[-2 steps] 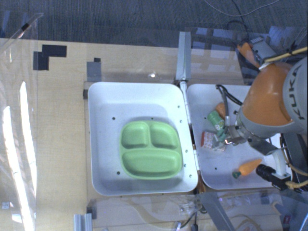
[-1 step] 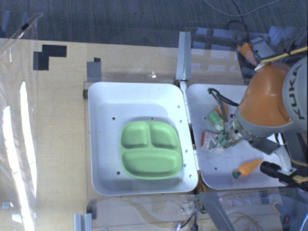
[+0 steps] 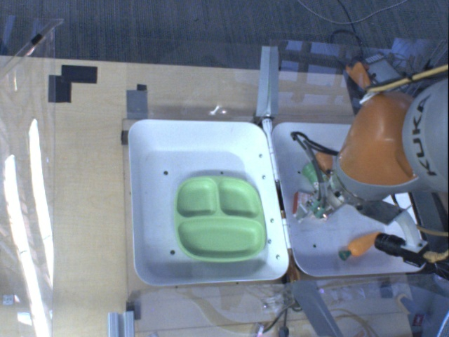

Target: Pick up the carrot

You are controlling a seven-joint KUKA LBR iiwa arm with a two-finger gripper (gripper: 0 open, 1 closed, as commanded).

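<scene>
The small orange carrot with a green stem end (image 3: 360,245) lay on the floor of the right-hand shallow white plastic bin (image 3: 319,258), in the lower right of the frame, its green end pointing left and its orange body angled up to the right. It rested free on the bin floor, with nothing gripping it.

The end effector (image 3: 317,203) of the grey arm with the orange band (image 3: 375,142) hung over the same bin, above and to the left of the carrot in the picture, near the bin's left wall. The carrot sat apart from it, lower and further right, just beside a black cable fitting (image 3: 391,244) that ran off toward the right edge. The metal and green-and-red parts at the tip were too tangled and small to read, so whether the end effector was released or clenched could not be told. No object was seen between its tips.

In the left-hand shallow white plastic bin (image 3: 147,188), in the middle of the frame, a light green plastic divided plate with three compartments (image 3: 220,217) lay flat. Both bins stood side by side on the pale wooden table (image 3: 84,223).
</scene>
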